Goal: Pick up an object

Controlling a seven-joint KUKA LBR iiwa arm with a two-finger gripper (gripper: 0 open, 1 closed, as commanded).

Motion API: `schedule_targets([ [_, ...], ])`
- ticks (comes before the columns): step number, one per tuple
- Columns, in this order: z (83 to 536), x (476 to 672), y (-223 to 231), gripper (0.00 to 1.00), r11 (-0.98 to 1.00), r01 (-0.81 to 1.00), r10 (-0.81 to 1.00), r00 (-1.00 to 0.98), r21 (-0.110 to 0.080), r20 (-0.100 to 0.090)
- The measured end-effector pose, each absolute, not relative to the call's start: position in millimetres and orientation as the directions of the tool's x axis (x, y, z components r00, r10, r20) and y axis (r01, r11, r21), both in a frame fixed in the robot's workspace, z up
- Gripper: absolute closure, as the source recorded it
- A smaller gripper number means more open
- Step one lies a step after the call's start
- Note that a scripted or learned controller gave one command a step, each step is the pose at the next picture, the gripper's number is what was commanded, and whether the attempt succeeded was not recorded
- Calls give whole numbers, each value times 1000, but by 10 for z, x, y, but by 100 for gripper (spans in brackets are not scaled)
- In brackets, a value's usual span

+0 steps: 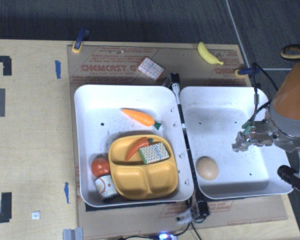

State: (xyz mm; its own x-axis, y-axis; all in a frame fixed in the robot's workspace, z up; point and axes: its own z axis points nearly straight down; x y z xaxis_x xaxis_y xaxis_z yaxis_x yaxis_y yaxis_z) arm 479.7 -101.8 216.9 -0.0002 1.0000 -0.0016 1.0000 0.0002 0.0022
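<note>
My gripper hangs over the right part of the right bin, with the grey and orange arm behind it at the right edge. A tan egg-shaped object lies on that bin's floor, to the lower left of the gripper and apart from it. In the left bin are an orange carrot, a yellow divided tray holding a red pepper and a small speckled block, a red tomato and a small can.
Behind the bins, on the cardboard, lie a yellow banana and a small patterned box. A black clip sits at the top of the seam between the bins. Blue clamps hold the cardboard's corners.
</note>
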Motion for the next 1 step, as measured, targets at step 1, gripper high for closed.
schedule_targets([
  [1, 2185, 4803, -532, 100, 1, 1000, 1000, -1, 1, 1],
])
